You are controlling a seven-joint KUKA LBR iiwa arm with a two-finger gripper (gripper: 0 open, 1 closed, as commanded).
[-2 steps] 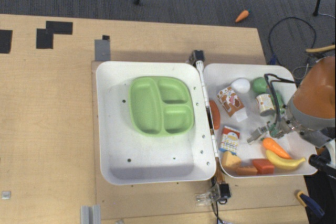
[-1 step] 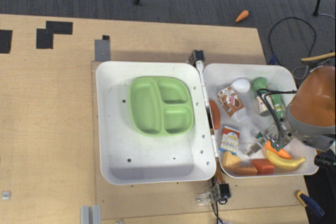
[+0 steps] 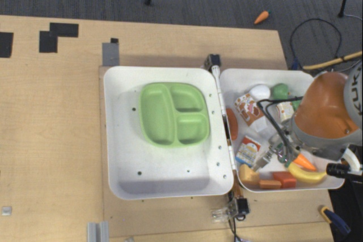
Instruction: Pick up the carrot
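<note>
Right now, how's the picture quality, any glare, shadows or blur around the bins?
Camera view: even, soft light; the left bin has a faint grey shadow along its near wall; no harsh glare on the green tray. The image is soft overall; the gripper and nearby packets are blurry, and the carrot is a small orange patch beside the banana.

The arm (image 3: 326,107) hides much of the right bin (image 3: 238,122) and most of the carrot (image 3: 305,161).

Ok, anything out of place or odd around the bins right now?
Yes. A small orange carrot-like thing lies on the grey carpet beyond the bench, well outside both bins. In the right bin the food is piled in a jumble, with another orange piece beside the banana. The green plate sits flat.
</note>
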